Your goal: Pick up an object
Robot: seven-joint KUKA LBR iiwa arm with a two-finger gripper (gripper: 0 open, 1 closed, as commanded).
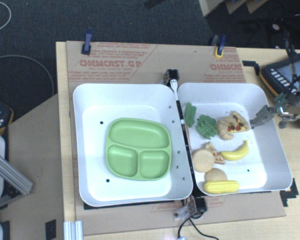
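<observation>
The bench (40,134) carries two white bins side by side. The left bin (87,134) holds a green divided plate (138,148). The right bin (270,149) holds the food items: corn cob (221,186), banana (235,152), croissant (224,127), cookie (202,160), and a leafy green piece (206,126) (all near the bin's middle). The gripper (262,116) sits low over the right bin's far right side, just beside the croissant; whether its claw is spread or pressed together, I cannot tell.
</observation>
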